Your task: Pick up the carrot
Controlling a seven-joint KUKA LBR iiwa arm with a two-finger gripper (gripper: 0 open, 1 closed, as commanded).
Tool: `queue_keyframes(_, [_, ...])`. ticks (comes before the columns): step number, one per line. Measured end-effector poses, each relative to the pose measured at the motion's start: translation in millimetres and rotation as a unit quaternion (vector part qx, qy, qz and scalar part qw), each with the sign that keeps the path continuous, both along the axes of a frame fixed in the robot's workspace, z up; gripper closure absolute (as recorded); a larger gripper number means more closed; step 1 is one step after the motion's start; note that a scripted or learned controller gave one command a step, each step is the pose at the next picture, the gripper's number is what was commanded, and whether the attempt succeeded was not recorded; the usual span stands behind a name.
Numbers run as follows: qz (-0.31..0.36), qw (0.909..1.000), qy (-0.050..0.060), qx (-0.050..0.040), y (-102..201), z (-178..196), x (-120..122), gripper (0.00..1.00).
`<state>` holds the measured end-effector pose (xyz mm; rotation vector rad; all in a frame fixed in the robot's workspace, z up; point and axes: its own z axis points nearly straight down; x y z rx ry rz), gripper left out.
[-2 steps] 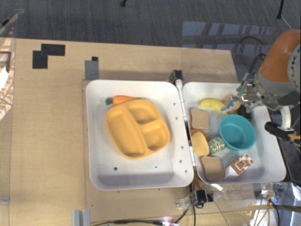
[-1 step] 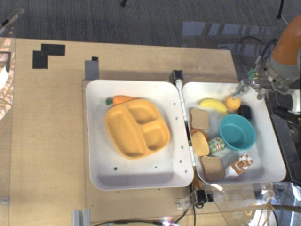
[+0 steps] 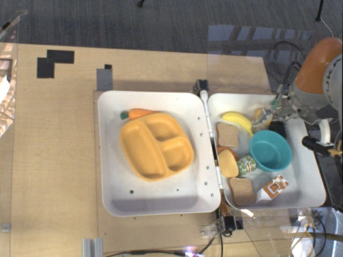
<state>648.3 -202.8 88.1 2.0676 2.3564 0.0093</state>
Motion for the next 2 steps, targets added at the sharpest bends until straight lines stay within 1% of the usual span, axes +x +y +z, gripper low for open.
queue_keyframes(1, [-0.137, 0.9906, 0.003, 0.0063, 4.6, 0.8, 22.0, 0.0])
queue_keyframes(2, [-0.136, 0.9907, 0.003, 0.006, 4.6, 0.8, 22.0, 0.0])
